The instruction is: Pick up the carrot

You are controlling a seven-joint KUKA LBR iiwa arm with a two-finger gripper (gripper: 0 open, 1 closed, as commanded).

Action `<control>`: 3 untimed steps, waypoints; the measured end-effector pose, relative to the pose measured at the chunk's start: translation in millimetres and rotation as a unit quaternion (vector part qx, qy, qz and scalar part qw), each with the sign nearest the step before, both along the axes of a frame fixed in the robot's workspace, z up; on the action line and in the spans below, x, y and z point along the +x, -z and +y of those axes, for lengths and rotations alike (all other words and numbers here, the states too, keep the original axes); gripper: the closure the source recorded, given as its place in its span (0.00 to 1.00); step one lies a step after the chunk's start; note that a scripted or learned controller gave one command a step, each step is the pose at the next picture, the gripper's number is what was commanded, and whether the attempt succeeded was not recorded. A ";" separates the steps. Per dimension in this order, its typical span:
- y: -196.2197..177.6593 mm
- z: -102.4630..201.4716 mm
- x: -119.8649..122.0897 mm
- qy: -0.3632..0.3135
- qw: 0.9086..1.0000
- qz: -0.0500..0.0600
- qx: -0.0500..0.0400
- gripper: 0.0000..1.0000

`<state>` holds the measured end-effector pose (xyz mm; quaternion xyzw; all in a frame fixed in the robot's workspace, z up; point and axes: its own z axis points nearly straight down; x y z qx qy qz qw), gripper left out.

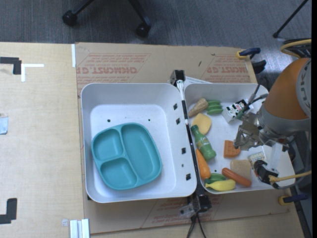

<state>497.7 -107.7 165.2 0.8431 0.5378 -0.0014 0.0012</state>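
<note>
The carrot is a short orange piece lying along the left wall of the right bin, just below a green bottle. My gripper hangs over the middle of the right bin, to the right of the carrot and well apart from it. It sits just above and to the right of an orange cracker-like piece. I see nothing held in it.
The right bin also holds a yellow piece, a green pepper, a tan piece, a red sausage, a bread slice and a yellow-green item. A teal divided plate lies in the left bin.
</note>
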 end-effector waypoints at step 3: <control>-16.3 -33.0 -2.3 0.072 0.997 0.001 0.002 1.00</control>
